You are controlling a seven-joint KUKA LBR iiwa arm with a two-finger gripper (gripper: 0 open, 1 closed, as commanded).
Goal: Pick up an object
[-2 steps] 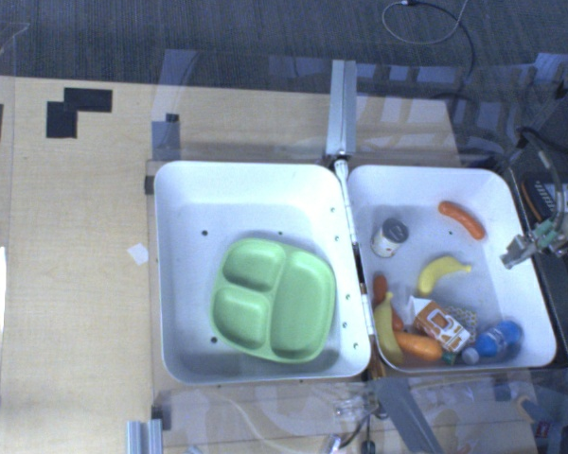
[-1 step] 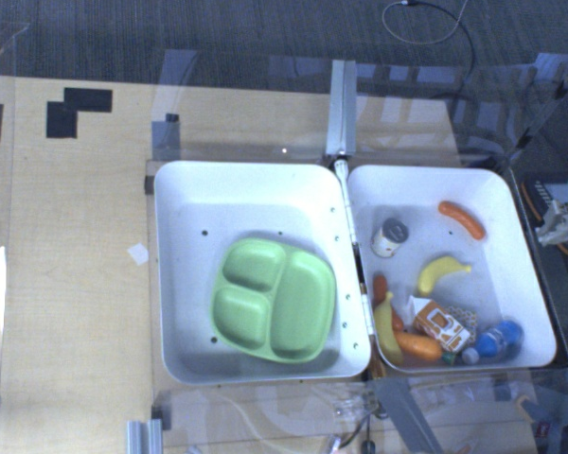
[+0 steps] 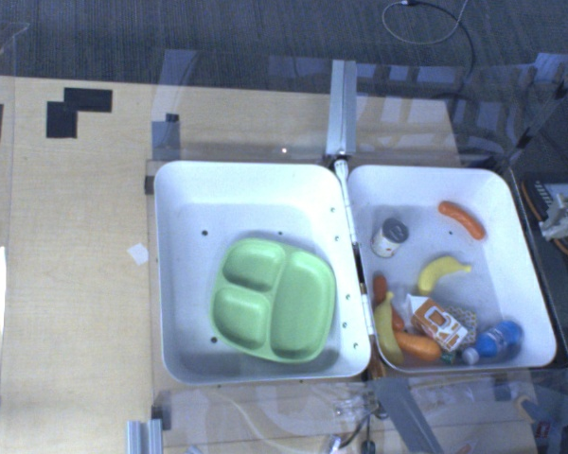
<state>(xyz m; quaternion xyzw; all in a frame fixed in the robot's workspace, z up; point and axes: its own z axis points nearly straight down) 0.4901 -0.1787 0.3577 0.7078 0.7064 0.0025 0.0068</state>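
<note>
The right bin (image 3: 511, 206) holds several items. A red-orange sausage (image 3: 461, 218) lies at its back, a small grey-topped can (image 3: 390, 236) near its left wall and a yellow banana (image 3: 442, 272) in the middle. At the front lie a second banana (image 3: 385, 327), an orange carrot-like piece (image 3: 417, 346), an orange and white carton (image 3: 440, 324) and a blue bottle (image 3: 492, 341). My gripper (image 3: 560, 220) sits at the view's right edge, outside the right bin's right wall, well away from every item. It is small and partly cut off.
The left bin (image 3: 189, 216) holds a green divided plate (image 3: 275, 299). A metal divider post (image 3: 338, 112) stands behind the seam between the bins. The wooden bench top (image 3: 66, 253) stretches out to the left.
</note>
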